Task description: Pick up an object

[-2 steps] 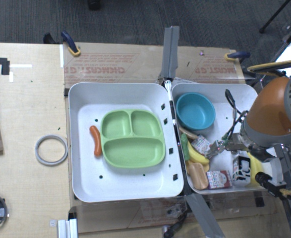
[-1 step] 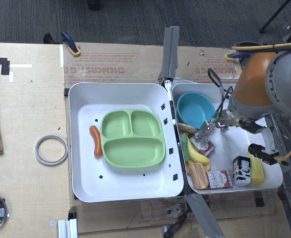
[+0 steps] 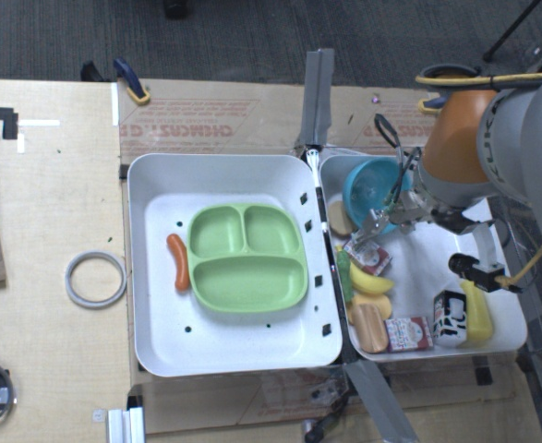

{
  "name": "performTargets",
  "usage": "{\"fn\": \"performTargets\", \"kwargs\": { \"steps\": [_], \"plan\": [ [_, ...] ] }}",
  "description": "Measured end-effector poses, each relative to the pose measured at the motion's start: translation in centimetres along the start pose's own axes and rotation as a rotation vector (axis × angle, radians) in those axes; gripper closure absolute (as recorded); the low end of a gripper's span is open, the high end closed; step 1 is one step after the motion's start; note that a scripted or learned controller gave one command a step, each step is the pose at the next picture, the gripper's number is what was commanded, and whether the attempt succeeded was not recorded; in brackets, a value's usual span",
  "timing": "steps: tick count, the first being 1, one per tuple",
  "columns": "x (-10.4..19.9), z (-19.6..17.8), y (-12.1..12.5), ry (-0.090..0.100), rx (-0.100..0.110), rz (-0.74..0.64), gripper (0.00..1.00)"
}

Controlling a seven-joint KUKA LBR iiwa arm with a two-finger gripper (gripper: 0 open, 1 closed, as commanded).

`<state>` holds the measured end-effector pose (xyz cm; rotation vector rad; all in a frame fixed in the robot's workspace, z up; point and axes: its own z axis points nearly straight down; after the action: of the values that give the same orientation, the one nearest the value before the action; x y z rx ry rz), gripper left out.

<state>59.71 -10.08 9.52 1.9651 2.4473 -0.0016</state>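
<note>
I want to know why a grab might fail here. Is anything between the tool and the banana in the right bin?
The tool sits over the left part of the right bin. The banana lies just below it, but a small red and white packet rests on the banana's upper edge, right between the two.

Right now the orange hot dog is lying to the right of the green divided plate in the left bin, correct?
Not quite. The camera view shows the orange hot dog lying to the left of the green divided plate, near its left edge, in the left bin.
</note>
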Motion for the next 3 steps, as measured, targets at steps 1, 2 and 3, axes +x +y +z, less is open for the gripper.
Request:
{"fn": "performTargets", "kwargs": {
  "steps": [1, 2, 3],
  "plan": [
    [0.2, 0.0, -0.3, 0.003, -0.002, 0.101, 0.00],
    [-1.7, 0.3, 5.2, 0.013, 0.035, 0.142, 0.00],
    [-0.4, -0.1, 3.4, -0.002, -0.004, 0.115, 0.00]
  ]
}}
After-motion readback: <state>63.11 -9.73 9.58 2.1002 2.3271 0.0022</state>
